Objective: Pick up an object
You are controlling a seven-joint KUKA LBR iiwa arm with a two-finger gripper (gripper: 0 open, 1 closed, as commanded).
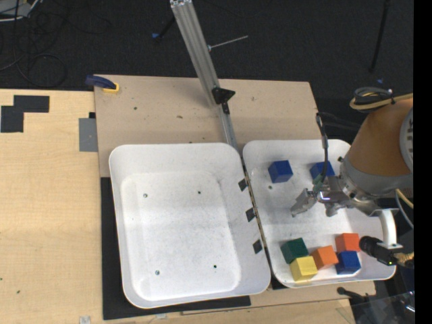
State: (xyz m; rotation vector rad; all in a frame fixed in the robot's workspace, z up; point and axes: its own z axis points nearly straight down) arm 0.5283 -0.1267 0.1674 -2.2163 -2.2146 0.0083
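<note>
My claw (316, 202) hangs over the middle of the right bin (266, 150), fingers spread apart with nothing between them. One blue cube (279, 171) sits at its ten o'clock, another blue cube (320, 171) just at twelve. Toward five o'clock cluster the green (293, 250), yellow (303, 267), orange (325, 255) and red (348, 241) cubes
</note>
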